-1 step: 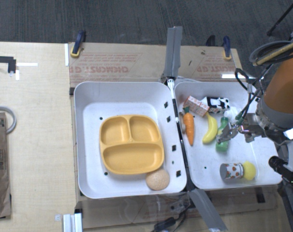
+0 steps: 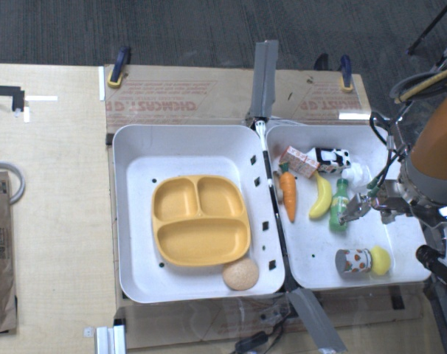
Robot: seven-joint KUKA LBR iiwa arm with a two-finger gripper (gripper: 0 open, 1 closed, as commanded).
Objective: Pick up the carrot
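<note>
2 white bins on the worktop (image 2: 54, 198). Left bin (image 2: 124, 220): a yellow 3-compartment plate (image 2: 201, 220) and, just beside its near right corner, a tan ball (image 2: 240, 275). Right bin (image 2: 312, 268): the carrot (image 2: 288, 195) lying along the left wall, far end beside a pink box (image 2: 299, 161); a banana (image 2: 321, 198); a green bottle (image 2: 340, 206); a black-and-white cow (image 2: 332, 158); a can (image 2: 353, 262) touching a lemon (image 2: 380, 260). The tool (image 2: 354, 209) sits at the bottle, well apart from the carrot; whether it is open or closed cannot be told.
</note>
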